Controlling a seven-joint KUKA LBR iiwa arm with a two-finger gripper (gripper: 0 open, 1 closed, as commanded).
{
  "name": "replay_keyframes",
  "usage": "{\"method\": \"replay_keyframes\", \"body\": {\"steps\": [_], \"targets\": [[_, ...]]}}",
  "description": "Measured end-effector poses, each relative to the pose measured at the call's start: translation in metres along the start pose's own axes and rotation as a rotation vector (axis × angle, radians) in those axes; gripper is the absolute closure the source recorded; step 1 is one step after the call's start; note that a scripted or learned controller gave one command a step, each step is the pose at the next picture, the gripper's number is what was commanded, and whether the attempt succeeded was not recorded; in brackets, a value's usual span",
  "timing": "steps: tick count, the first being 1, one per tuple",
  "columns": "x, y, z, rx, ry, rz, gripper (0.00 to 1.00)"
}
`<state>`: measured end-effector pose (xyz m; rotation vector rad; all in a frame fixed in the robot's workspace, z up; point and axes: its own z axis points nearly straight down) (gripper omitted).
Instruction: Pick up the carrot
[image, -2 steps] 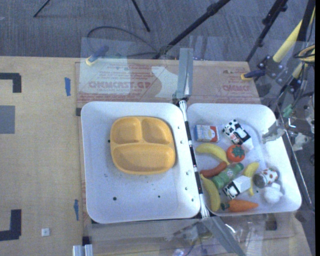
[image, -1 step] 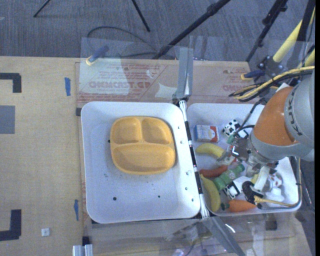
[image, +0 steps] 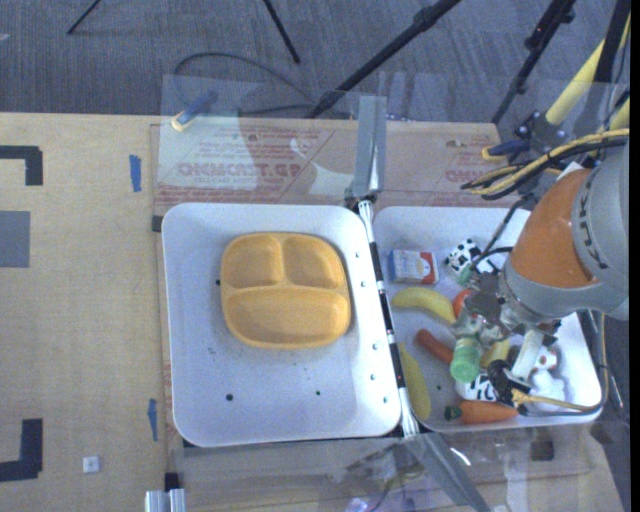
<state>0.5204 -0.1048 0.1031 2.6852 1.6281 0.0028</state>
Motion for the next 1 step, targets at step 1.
{"method": "replay_keyframes", "body": {"steps": [1], "targets": [[0.0127,-0.0434,-0.0807,0.004,-0.001,-0.090,1.00]]}}
